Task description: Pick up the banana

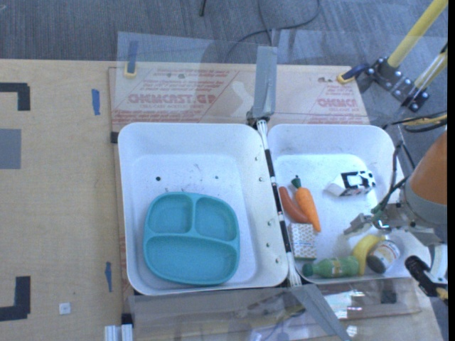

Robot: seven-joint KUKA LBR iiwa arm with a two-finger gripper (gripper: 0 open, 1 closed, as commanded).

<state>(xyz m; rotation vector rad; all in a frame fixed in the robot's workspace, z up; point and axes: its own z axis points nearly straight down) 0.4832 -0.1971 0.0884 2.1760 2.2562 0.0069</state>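
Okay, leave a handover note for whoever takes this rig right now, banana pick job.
Gripper: low over the right bin, near its front right part, just above the banana; whether it is open or shut cannot be told.
Banana: lying in the right bin's front right corner, beside a small jar and a green bottle. Not seen held.
Also in that bin: carrot, a black and white toy. Teal divided plate in the left bin.
Done: approach to the banana.
Left: grasp and lift it.
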